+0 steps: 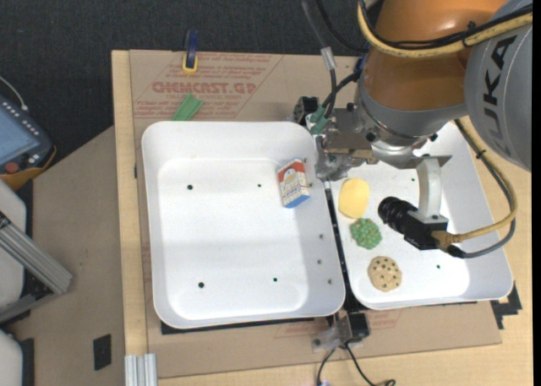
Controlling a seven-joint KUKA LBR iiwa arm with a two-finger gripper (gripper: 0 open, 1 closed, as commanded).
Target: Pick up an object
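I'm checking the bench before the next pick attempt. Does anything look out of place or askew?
Nothing looks spilled or damaged. The small carton sits tilted, alone in the left bin. The yellow piece, green piece and cookie lie in the right bin.

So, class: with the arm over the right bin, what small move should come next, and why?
Probably lower toward the yellow object. It lies in the right bin just below the arm's wrist, nearer than the green object or the cookie, and nothing is seen held yet.
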